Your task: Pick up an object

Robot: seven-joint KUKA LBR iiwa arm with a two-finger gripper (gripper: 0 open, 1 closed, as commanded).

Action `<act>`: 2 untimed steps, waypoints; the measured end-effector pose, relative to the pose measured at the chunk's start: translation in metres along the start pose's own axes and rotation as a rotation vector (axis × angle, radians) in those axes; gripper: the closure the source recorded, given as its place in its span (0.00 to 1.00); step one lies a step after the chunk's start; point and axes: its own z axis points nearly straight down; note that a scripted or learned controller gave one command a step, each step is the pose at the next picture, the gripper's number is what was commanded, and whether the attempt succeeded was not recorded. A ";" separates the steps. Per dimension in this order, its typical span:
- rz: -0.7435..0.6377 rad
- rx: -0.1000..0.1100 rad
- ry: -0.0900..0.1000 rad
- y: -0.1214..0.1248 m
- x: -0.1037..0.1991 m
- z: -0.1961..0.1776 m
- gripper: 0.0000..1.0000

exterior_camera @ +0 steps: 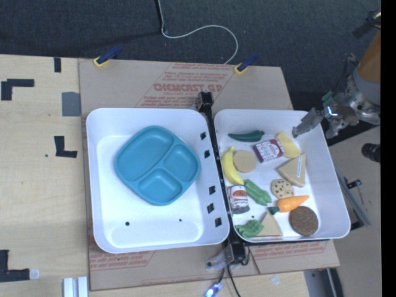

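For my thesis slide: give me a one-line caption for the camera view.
Claw poised over right bin of toy food; blue divided plate sits in left bin.

bins [99, 166]: white, smooth plastic by the look, with a mild sheen
divided plate [157, 164]: blue plastic, smooth, softly glossy
banana [231, 166]: yellow toy plastic, smooth
chilli [246, 135]: dark green plastic, shiny
carrot [291, 203]: orange plastic, smooth
round brown patty [304, 221]: dull brown, rough and grainy surface
cookie [281, 187]: pale, matt, dotted with dark chips
can [239, 199]: small, with a printed paper-like label
bench top [37, 184]: pale wood-look board, matt
sheet under the bins [179, 85]: brown cardboard, matt, printed in red
floor beyond the bench [74, 11]: dark carpet-like cloth, rough
cable [204, 31]: thin, white, smooth
gripper [307, 124]: grey metal look, dull
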 end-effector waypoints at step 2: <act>-0.004 0.001 0.003 -0.085 0.100 -0.069 0.00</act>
